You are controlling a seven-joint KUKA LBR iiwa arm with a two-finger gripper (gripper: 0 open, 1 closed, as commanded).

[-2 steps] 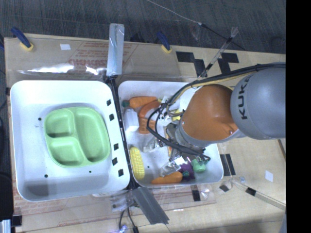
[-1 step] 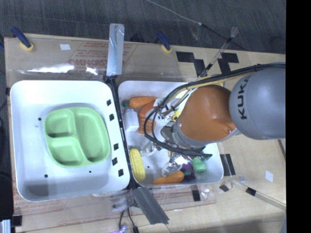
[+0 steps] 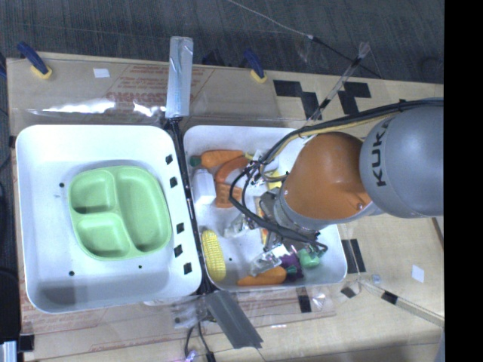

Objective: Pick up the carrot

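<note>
carrot (image 3: 262, 279) | orange, tapered | lying flat | right bin, near edge

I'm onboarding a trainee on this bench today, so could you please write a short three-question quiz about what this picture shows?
1. True or false: the green divided plate lies in the same bin as the corn cob.
2. Multiple choice: the arm is over which bin? A) the left bin B) the right bin C) neither
3. Fill in: the carrot lies along the right bin's ____ wall, next to the corn cob.

Key:
1. False; the plate is in the left bin, the corn cob in the right.
2. B
3. near (bottom in the camera view)
</note>
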